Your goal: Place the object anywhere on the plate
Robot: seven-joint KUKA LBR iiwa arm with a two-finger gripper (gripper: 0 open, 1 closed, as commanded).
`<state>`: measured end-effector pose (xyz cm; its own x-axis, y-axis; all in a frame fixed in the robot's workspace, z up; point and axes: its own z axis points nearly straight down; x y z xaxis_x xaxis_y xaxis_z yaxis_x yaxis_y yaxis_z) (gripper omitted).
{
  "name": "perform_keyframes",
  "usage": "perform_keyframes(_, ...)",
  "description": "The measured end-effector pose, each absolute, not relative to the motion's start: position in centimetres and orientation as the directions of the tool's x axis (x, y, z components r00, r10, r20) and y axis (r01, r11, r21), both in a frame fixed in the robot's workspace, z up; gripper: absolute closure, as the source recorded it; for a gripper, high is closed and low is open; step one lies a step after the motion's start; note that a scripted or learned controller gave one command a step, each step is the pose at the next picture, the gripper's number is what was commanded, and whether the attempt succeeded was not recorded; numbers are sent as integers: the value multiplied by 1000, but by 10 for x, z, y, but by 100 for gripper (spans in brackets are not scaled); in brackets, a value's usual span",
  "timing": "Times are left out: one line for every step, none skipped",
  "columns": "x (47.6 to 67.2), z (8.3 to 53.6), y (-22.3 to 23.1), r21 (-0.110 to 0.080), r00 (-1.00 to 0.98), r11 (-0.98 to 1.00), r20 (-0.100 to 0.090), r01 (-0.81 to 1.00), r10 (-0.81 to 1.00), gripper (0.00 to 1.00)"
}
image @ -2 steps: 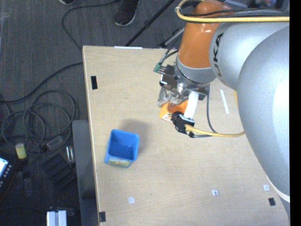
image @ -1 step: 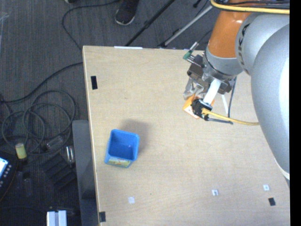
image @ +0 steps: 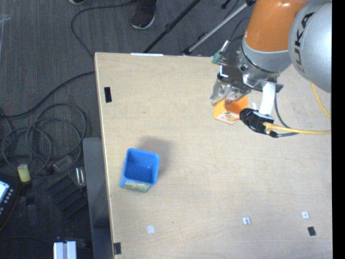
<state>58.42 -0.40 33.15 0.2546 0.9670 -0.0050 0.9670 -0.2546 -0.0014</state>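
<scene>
A small orange object (image: 228,113) lies on the tan bench top (image: 205,198) in the upper right part of the camera view. My gripper (image: 225,95) hangs right over its upper edge, touching or nearly touching it, and covers part of it. The grey arm with its orange band (image: 272,15) comes in from the top right. A blue square open-topped box (image: 140,169) stands at the left of the bench, far from the gripper.
A black cable end with a yellow wire (image: 259,122) trails from the wrist just right of the orange object. Small black and white markers (image: 108,94) dot the bench. Cables and a person's shoes (image: 144,12) lie on the dark floor to the left.
</scene>
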Motion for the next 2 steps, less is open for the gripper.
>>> perform_keyframes(621, 238, 73, -5, 310, -310, -4, 951, 951, 100)
perform_keyframes(591, 215, -35, -5, -35, 35, -2, 999, 999, 100)
